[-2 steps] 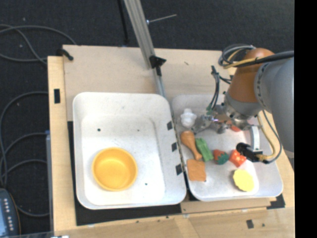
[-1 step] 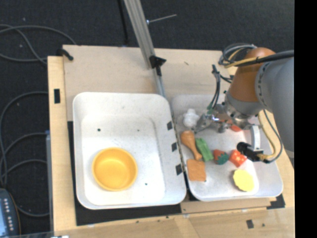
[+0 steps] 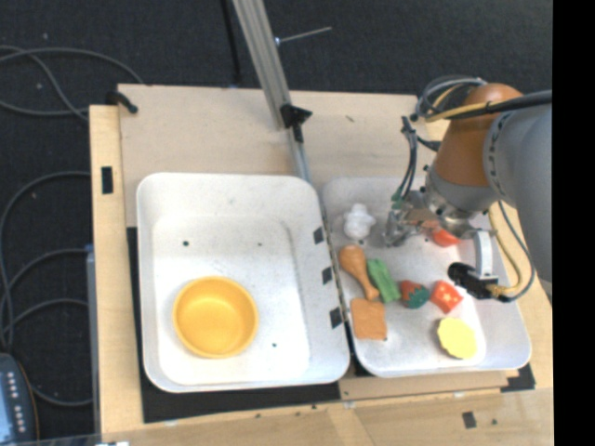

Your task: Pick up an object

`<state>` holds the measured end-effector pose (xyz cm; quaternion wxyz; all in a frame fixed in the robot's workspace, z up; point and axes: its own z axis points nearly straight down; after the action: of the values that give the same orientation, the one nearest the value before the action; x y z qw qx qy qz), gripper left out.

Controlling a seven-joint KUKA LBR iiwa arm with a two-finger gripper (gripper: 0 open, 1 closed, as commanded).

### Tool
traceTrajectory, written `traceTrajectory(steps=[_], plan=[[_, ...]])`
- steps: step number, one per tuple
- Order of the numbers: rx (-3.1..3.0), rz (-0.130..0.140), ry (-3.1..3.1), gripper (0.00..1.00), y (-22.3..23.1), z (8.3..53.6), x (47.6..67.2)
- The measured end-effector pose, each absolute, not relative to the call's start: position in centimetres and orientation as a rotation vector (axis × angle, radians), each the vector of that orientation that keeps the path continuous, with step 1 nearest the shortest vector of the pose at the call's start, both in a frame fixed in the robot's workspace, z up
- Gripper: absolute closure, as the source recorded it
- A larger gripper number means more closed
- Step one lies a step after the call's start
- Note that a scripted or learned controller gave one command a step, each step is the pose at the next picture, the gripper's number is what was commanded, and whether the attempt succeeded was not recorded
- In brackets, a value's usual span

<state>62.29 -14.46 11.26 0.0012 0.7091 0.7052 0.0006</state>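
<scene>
Over the right bin [image 3: 521,347], the tool [image 3: 402,229] hangs beside a white object [image 3: 358,220]

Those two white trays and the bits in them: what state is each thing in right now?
Left tray: holds a single bowl.
Yellow bowl: upright, lying loose.
Right tray: holds several small toys.
Toy drumstick: lying flat, touching the green piece.
Green piece: lying flat.
Orange block: lying flat.
Yellow disc: lying flat, apart.
Pincer: low over the right tray.
</scene>
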Motion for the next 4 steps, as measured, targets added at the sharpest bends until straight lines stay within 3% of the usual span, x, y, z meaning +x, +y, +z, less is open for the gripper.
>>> traceTrajectory(steps=[2, 4], plan=[[2.217, 0.002, 2.222, 1.0, -14.9, 22.9, 62.8], [2.214, 0.001, 2.23, 1.0, -4.0, 23.3, 62.5]])
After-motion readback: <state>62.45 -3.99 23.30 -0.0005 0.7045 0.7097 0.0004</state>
